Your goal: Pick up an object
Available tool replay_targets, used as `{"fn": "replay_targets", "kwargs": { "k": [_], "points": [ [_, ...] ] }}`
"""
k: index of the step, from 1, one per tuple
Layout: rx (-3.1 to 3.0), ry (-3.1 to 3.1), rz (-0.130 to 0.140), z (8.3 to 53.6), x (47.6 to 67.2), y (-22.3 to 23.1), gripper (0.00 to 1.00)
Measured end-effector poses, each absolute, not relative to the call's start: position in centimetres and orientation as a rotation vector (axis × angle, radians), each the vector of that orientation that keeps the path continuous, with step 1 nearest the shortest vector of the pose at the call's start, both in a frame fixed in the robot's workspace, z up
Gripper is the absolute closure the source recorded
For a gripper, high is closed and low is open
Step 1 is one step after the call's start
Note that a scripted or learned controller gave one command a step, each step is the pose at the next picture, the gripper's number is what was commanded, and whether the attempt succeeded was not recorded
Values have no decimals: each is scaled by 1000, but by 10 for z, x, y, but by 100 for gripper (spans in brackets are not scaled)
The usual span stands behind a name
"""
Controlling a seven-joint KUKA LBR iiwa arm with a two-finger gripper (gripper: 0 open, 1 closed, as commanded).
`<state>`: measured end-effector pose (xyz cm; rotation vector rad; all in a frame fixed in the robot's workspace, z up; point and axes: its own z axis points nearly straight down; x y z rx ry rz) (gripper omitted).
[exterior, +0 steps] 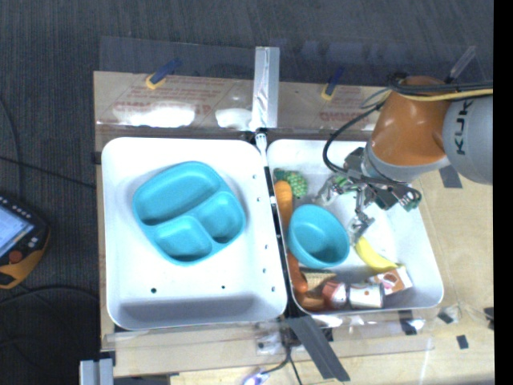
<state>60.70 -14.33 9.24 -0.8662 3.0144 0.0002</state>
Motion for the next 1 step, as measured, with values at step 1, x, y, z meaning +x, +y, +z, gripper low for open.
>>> {"fn": "replay_targets", "kwargs": {
  "k": [1],
  "points": [
    [-1075, 2934, -17, 91, 566, -126, 0]
  ]
}}
